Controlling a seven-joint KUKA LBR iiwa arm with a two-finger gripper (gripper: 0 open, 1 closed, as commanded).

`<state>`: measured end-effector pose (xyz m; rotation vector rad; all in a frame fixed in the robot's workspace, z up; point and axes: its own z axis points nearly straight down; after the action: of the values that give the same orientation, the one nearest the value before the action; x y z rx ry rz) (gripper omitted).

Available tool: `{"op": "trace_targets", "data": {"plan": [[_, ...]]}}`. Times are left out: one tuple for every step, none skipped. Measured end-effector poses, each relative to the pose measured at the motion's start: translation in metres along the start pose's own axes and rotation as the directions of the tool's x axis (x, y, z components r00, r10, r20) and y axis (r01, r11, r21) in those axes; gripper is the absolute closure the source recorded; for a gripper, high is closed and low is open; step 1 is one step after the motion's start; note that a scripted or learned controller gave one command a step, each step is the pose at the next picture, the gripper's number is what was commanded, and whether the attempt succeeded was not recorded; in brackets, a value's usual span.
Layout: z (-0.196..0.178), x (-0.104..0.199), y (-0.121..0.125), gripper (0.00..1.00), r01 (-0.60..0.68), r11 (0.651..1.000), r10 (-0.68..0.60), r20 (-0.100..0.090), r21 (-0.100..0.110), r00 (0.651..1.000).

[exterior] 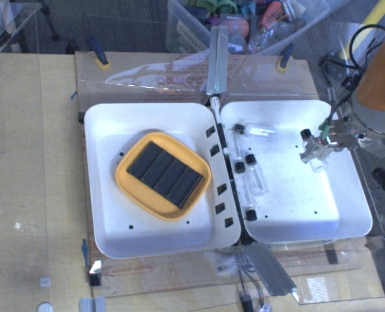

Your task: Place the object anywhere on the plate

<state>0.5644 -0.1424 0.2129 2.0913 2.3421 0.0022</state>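
Nearest the camera, the yellow plate (163, 175) is sitting in the left bin (101, 226), while small clear vials (249, 168) are lying in the right bin (348, 207) beside the divider. Near that bin's right edge the gripper (315, 149) is hovering; whether anything is sitting in it I cannot tell. Those vials are looking light, slick and breakable, so gripping one across its middle seems safest.

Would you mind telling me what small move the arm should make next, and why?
Probably a short move left and down toward the clear vials lying in the right bin. The gripper sits near that bin's right side, apart from them, and I cannot tell whether it holds anything. The yellow plate in the left bin bears no vial yet.
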Motion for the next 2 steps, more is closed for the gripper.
{"op": "trace_targets", "data": {"plan": [[0.029,0.076,-0.029,1.00,0.069,0.998,-0.069,-0.002,0.005,0.998],[0.029,0.121,0.007,1.00,0.143,0.990,-0.143,0.000,0.001,0.990]]}}
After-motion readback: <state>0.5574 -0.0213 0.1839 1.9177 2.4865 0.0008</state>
